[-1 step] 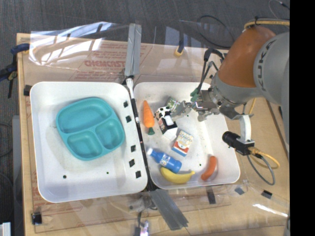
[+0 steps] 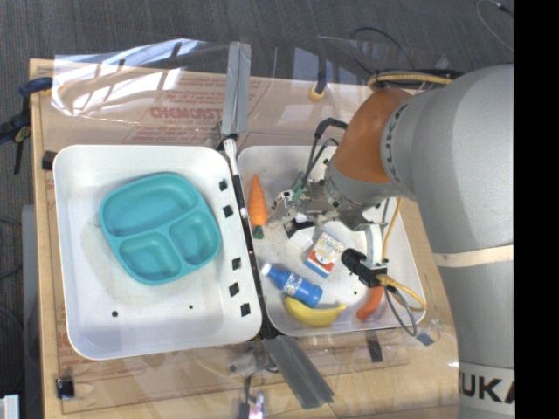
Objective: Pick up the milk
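**Milk carton hemmed in**

The milk (image 2: 325, 253) lies in the right bin (image 2: 410, 260), just below the gripper (image 2: 301, 206); its jaws' opening cannot be told. Around the milk: carrot (image 2: 257, 201), blue bottle (image 2: 293, 284), banana (image 2: 313, 312).

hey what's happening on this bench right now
A grey KUKA arm reaches in from the right over the right bin, where it is meant to pick up the milk carton. The carton lies on the bin floor near the middle, just below the gripper, and it is not between the fingers. Around it lie a carrot, a blue bottle, a banana and a small red-orange piece. The left bin holds a teal divided plate.
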Controlling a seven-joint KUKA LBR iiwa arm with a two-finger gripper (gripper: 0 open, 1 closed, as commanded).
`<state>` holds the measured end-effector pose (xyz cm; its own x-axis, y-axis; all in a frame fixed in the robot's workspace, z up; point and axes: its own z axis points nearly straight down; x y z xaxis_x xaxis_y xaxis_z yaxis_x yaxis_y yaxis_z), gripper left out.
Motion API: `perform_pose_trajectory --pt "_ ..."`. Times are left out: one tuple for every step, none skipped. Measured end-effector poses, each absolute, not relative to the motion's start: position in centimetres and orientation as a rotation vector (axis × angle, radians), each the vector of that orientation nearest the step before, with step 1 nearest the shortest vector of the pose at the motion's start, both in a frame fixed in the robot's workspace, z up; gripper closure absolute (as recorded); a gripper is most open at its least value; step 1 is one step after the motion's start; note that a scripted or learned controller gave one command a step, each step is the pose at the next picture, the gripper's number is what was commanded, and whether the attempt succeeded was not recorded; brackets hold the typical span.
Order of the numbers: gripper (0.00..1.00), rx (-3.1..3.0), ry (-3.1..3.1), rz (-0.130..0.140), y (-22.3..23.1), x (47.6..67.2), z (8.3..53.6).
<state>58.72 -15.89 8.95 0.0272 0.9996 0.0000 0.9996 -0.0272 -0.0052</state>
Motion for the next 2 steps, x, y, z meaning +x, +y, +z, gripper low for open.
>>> perform_pose_trajectory --pt "1.00 -2.242 -2.190 0.008 -15.8 58.8 9.7" --pt "1.00 -2.364 -2.064 0.005 -13.5 55.4 17.8"
